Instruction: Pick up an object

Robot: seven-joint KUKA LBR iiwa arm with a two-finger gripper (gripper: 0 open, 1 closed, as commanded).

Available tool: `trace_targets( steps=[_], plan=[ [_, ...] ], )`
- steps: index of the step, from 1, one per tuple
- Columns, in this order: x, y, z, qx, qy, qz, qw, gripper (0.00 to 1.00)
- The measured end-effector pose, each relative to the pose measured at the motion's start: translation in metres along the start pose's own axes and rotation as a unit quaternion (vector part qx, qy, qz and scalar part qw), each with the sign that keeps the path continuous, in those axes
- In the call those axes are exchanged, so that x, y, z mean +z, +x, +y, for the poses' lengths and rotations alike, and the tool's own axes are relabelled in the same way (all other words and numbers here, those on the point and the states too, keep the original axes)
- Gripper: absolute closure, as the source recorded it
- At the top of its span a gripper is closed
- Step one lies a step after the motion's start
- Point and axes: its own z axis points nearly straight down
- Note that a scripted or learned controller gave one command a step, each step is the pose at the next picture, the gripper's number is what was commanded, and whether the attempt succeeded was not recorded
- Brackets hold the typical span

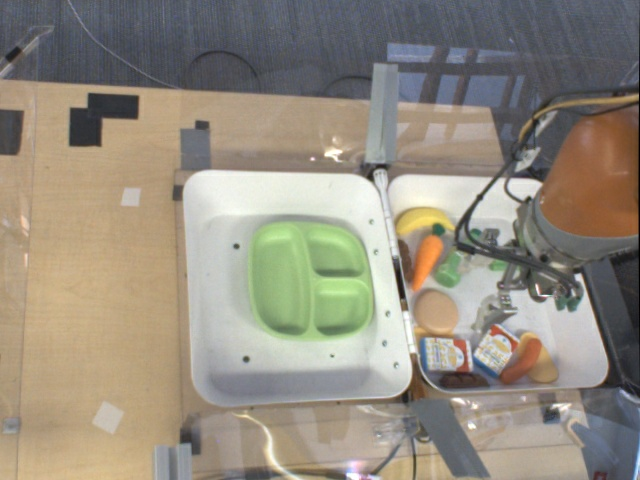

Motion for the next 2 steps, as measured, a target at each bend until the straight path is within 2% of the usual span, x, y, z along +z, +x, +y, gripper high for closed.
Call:
trace_targets(
  steps=[1, 2],
  plan=[
    [0.111, -0.014, -0.002, 0.008, 0.001, -0.005, 1.0, 0.0],
    [0.122, -0.094, -0.005, 0.042, 0.001, -0.004, 0.9991, 0.0]
  ],
)
